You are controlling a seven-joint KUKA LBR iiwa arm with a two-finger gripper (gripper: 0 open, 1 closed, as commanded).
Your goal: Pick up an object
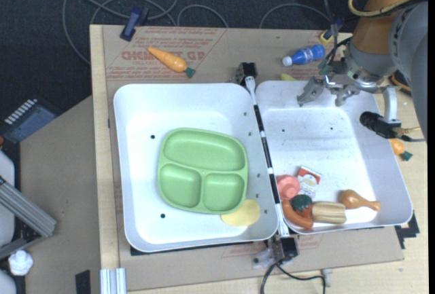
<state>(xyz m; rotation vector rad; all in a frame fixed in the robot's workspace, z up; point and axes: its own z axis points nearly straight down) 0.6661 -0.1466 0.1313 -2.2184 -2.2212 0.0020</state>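
Toy food (pixel 319 201) heaped, overlapping, end effector (pixel 327 90) open above right bin (pixel 319 130)

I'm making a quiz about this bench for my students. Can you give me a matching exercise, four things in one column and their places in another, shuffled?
Things:
1. green divided plate
2. toy carrot
3. blue bottle
4. toy drumstick

Places:
A. on the cardboard behind the right bin, near the gripper
B. in the left bin
C. near the front of the right bin
D. on the cardboard behind the left bin

Pairs: 1-B, 2-D, 3-A, 4-C
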